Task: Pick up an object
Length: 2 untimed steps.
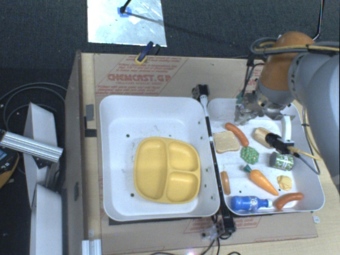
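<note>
Arm: grey, orange band, reaching in from the right of the frame.
Hand (245,112): low at the upper left corner of the right bin (319,193); open or closed, I cannot tell.
Nearest things: a sausage (237,134) and a bread slice (226,141), just below it.
Left bin (119,121): holds a yellow divided tray (166,169).
Lower right: carrot (263,180), blue bottle (247,203).

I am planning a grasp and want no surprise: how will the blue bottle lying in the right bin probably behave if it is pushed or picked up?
The blue bottle lies on its side, so a push would probably roll it, though the bin's near wall close by should stop it. Its surface looks smooth and shiny, perhaps slippery. It looks like a small plastic toy, so likely light and stiff.
</note>
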Motion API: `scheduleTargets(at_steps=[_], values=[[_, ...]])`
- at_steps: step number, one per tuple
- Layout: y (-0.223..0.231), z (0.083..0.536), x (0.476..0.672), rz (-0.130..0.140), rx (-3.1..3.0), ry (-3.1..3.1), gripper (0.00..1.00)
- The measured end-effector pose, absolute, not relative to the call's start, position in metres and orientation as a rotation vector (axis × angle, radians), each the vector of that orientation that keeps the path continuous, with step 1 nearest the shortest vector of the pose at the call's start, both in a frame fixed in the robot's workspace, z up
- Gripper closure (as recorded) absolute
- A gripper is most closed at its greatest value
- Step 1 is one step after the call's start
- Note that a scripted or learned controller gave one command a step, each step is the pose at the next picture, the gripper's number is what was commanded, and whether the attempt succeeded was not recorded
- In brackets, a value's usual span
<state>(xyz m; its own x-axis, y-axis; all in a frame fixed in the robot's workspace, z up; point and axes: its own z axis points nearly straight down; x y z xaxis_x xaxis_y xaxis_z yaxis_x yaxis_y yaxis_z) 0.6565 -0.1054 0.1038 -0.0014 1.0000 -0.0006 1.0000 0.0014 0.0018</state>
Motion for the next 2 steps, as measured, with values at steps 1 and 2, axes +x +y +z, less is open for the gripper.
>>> scheduleTargets(at_steps=[1, 2], values=[[-0.133, 0.085, 0.669, 0.001, 2.219, 2.221, 0.00], [-0.147, 0.125, 0.670, 0.004, 2.217, 2.220, 0.00]])
